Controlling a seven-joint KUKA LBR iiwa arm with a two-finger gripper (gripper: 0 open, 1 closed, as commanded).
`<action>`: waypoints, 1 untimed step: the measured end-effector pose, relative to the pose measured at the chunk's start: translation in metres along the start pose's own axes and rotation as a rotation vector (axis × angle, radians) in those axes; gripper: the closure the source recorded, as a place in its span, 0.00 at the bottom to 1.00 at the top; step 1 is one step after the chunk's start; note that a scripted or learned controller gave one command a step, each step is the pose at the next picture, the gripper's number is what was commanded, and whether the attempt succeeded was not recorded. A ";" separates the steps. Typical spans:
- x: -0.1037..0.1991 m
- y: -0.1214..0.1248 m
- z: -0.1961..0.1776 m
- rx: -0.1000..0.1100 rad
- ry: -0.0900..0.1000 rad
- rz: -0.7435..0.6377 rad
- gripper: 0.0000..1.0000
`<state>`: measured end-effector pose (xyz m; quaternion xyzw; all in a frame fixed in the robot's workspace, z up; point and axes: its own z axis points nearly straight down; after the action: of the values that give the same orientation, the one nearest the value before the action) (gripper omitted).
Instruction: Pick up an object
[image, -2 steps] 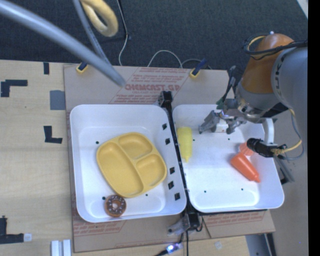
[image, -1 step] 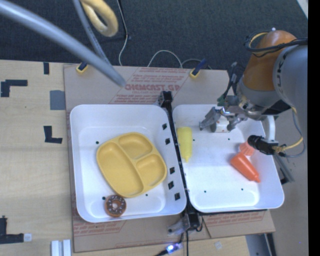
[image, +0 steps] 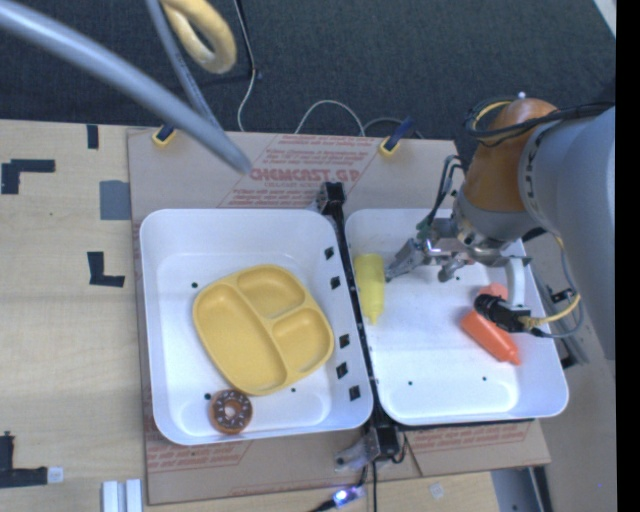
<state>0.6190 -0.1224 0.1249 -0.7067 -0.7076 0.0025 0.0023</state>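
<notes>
In the right bin, a yellow banana-like piece lies along the left wall and an orange carrot lies near the right side. My gripper hovers over the bin's upper middle, just right of the yellow piece and left of the carrot. It is open with nothing between its fingers. The left bin holds a yellow divided plate and a chocolate donut at its front.
The grey arm with its orange band comes in from the upper right over the right bin's far corner. A black divider separates the bins. Bare white floor spreads across the right bin's front half.
</notes>
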 end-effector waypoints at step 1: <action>-0.007 0.000 0.040 -0.010 -0.013 0.005 0.00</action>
<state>0.6189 -0.1291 0.0848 -0.7084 -0.7058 0.0035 -0.0059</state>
